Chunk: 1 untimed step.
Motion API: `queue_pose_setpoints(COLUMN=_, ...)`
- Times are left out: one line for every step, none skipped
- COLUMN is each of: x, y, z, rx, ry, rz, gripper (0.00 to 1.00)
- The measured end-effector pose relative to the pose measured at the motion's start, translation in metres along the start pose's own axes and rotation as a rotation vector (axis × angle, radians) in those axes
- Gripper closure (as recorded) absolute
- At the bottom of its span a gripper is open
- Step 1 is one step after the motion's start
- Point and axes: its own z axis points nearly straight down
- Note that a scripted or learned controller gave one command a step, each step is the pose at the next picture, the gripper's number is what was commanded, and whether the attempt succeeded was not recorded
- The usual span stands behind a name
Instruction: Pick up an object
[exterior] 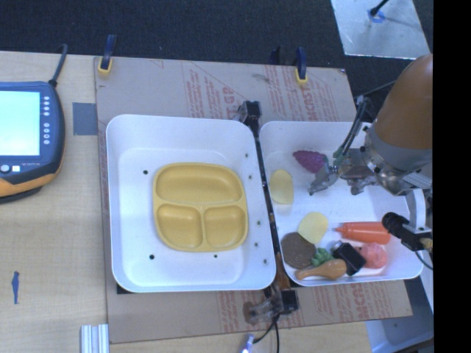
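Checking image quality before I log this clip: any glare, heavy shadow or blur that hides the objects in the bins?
Camera view: lighting is even and bright; the white bins look slightly washed out, with soft shadows beside the yellow tray. The hand and the small items beneath it, such as the purple piece, are soft and low in detail. The pale yellow piece has little contrast against the bin.

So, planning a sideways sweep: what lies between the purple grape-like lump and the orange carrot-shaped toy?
In the camera view, bare white bin floor separates purple lump and orange carrot.
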Motion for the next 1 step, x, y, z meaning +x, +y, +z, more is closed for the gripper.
queue_pose_setpoints(x=-0.0086, y=0.0714, z=0.0991, rx=0.002, ry=-0.002, rz=-0.001, gripper=0.00)
